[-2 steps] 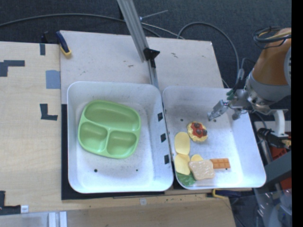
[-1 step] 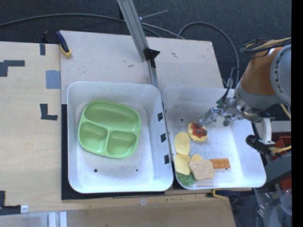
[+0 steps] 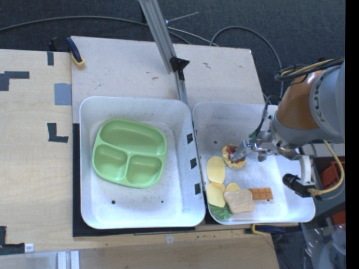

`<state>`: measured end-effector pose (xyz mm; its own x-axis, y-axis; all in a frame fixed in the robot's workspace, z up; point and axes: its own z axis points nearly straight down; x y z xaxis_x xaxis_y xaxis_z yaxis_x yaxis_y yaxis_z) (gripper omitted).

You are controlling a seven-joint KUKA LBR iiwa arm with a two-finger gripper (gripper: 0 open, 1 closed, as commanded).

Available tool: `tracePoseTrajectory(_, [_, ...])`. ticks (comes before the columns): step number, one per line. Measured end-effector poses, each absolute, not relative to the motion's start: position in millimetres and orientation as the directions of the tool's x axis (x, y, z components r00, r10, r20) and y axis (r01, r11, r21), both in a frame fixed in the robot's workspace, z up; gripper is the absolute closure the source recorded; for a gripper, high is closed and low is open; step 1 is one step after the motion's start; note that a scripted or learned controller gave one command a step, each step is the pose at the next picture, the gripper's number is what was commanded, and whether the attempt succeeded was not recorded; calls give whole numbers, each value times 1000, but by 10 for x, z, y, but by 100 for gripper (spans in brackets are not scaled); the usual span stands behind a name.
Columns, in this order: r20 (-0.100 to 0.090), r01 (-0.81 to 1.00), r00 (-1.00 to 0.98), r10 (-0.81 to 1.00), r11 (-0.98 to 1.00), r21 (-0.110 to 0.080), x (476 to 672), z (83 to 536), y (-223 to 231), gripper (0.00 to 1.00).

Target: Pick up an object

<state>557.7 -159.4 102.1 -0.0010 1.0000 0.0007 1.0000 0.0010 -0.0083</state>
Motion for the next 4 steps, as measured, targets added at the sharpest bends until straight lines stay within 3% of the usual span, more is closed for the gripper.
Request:
tracePoseTrajectory(1, [0, 1000, -3, 1000, 3, -3, 5596, 1152, -1589, 100])
tracePoseTrajectory(4, [0, 1000, -2, 1000, 2, 2, 5604, 2275, -1646, 100])
